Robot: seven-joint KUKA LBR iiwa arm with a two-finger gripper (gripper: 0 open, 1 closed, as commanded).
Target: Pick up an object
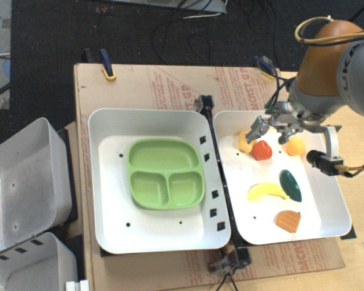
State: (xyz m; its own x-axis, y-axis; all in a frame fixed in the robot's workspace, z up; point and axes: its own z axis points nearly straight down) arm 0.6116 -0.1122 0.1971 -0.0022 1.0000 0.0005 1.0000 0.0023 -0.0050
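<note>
the arm comes in from the right and its gripper [272,132] hangs over the far part of the right bin [333,223]. its two fingers are spread apart, one toward the left and one toward the right, and nothing is between them. just under and between the fingers lies a small red toy fruit [262,150], maybe a tomato or an apple; it rests on the bin floor. touching it on the left is a yellow toy fruit [245,141], partly hidden by the left finger. an orange round fruit [295,146] lies just beside the right finger.

nearer in the same bin are a toy banana [267,191], a dark green oval piece [290,185] that touches the banana's end, and an orange-brown ridged piece [287,220] near the front wall. the left bin [103,223] holds a green divided plate [166,173].

the red fruit seems the nearest target. it is probably hollow plastic, so light and stiff, but its round smooth skin could slip out if the fingers close off centre. a good hold would be across its widest part, with the fingers low on both sides. the yellow neighbour leaves little room for the left finger, so it may be pushed or caught together with the red one.
</note>
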